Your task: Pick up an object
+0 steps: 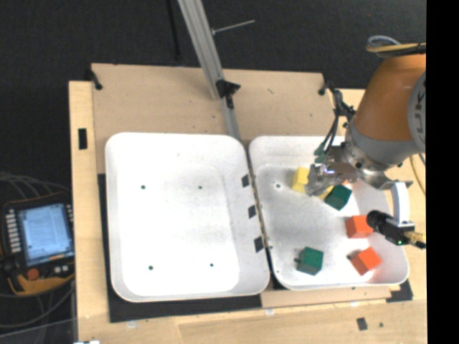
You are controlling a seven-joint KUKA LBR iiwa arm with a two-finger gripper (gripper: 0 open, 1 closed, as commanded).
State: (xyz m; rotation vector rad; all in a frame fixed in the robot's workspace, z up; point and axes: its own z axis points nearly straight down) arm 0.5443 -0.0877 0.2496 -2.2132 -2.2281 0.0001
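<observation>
The gripper (320,183) hangs low in the right bin (283,213), near its upper middle. A yellow block (300,178) lies right against the gripper's left side, and a second yellow piece (331,190) peeks out just below it. A dark green block (338,196) sits touching that spot at lower right. Whether anything sits between the fingers is hidden by the wrist. Further objects in the right bin are an orange block (356,226), another orange block (365,261) and a green block (310,260).
The left bin (176,213) stands beside the right one. A grey metal pole (204,41) slants down to the bins' back edge. A tablet-like screen (43,231) rests off the bench at the far left. The arm's orange band (391,92) looms over the right bin's back corner.
</observation>
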